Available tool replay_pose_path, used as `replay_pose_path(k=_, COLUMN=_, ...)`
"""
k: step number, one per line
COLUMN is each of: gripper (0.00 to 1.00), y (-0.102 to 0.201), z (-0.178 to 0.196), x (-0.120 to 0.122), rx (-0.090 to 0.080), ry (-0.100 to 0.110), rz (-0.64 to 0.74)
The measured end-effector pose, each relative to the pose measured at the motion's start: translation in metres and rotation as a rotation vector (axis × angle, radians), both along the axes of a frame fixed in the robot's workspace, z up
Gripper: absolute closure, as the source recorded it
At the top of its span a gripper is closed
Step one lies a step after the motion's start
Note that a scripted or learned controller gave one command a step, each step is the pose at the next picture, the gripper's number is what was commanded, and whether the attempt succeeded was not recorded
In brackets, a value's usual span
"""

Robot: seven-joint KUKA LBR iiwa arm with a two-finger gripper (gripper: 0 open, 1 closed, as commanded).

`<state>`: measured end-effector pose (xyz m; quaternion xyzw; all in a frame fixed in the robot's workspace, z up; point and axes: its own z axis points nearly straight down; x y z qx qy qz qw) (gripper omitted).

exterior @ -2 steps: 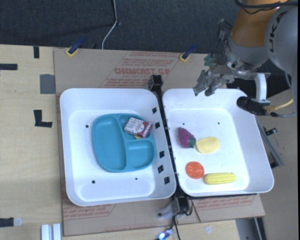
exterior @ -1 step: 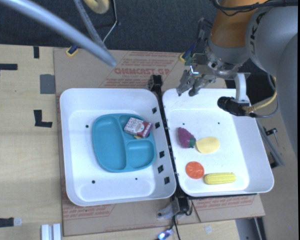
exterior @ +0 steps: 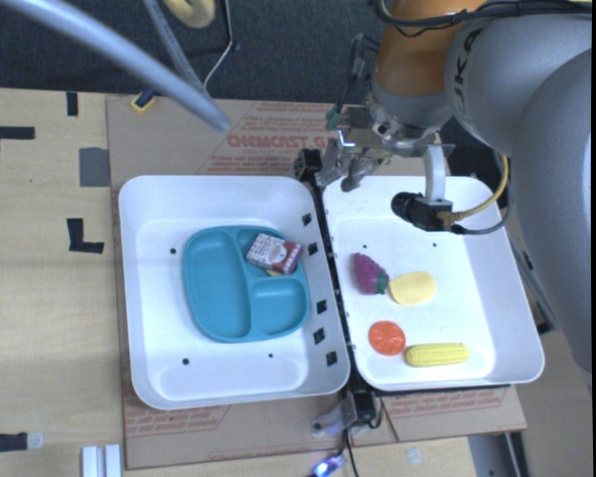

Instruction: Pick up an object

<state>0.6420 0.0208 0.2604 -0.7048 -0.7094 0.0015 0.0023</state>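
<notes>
My gripper [exterior: 346, 170] hangs over the far edge of the right bin [exterior: 497, 266], near the divide between the two bins, with nothing seen between its fingers. In the right bin lie a purple eggplant [exterior: 366, 272], a pale yellow lemon-like piece [exterior: 413, 287], an orange-red tomato [exterior: 386, 338] and a yellow corn cob [exterior: 437, 355]. All sit well in front of the gripper. The left bin [exterior: 149, 266] holds a blue divided plate [exterior: 240, 286] with a small red-and-white carton [exterior: 274, 254] on its far right corner.
The grey arm and its orange band [exterior: 432, 8] fill the upper right, above the right bin's far side. A black cable fitting [exterior: 422, 211] hangs over the right bin's back. Black clips line the divide between bins. Cardboard lies under both bins.
</notes>
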Motion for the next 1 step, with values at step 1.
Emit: replay_pose_path(k=1, gripper=1.00, y=0.0606, z=-0.0219, x=-0.0046, rx=0.000, ry=0.003, rz=0.001)
